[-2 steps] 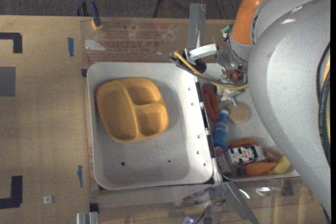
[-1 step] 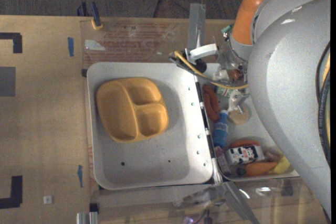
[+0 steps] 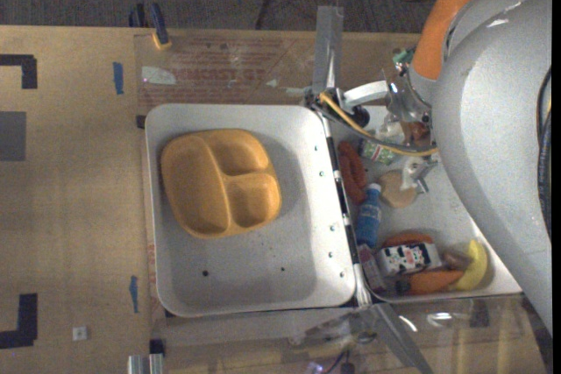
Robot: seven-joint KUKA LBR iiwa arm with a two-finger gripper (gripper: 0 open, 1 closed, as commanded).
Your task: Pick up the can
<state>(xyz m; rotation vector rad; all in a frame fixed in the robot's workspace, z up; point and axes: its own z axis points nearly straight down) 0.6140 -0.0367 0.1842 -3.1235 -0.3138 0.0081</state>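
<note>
In the right bin (image 3: 456, 215), a small green-and-white can (image 3: 379, 154) lies on its side near the far left corner. My gripper (image 3: 410, 129) hangs just to the right of it, low over the bin's far end, and much of it is hidden under the grey arm (image 3: 500, 101) and a yellow cable. The can looks apart from the gripper, though the gap between them is hard to judge.
Beside the can lie a red sausage (image 3: 351, 171), a blue bottle (image 3: 369, 215), a tan round piece (image 3: 399, 193), a cow-patterned carton (image 3: 408, 257), an orange carrot (image 3: 429, 280) and a banana (image 3: 476, 265). The left bin (image 3: 263, 276) holds a yellow divided plate (image 3: 221, 181).
</note>
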